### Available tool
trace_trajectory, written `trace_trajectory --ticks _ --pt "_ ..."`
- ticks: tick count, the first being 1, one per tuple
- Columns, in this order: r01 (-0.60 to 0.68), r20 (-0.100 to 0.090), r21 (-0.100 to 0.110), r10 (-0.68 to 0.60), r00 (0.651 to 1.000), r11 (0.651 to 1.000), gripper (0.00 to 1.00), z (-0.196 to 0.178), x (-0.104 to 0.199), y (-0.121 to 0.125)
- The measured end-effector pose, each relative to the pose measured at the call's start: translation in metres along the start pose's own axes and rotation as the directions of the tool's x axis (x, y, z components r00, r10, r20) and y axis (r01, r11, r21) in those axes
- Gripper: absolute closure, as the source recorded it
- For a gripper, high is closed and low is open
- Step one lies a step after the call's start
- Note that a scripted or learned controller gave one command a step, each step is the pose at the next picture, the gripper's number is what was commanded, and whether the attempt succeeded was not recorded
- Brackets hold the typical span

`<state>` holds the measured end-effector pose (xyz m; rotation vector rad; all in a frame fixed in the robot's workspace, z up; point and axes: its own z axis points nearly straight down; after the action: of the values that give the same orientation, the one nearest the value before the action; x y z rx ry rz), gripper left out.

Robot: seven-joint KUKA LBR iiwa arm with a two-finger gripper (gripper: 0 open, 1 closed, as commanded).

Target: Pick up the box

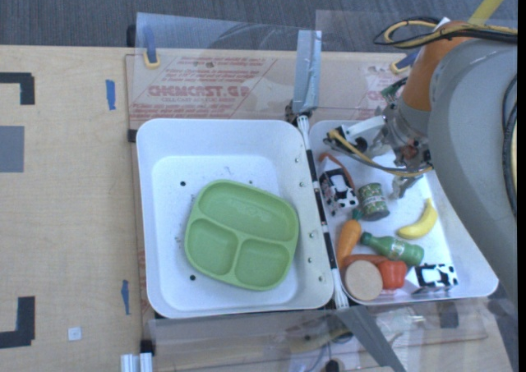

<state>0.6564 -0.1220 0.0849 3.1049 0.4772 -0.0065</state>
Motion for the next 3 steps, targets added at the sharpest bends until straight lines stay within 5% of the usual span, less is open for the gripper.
trace_trajectory --ticks 1,2,3 --pt "-0.066 -0.001 0.003 0.066 0.998 0.998 0.0 0.0 0.005 -0.023" --pt "-0.063 -0.004 0.002 0.063 0.998 0.998 1.0 -0.012 0.006 -0.023" --pt "-0.099 -0.004 0.004 0.099 0.995 0.995 1.0 -0.002 -0.001 -0.016"
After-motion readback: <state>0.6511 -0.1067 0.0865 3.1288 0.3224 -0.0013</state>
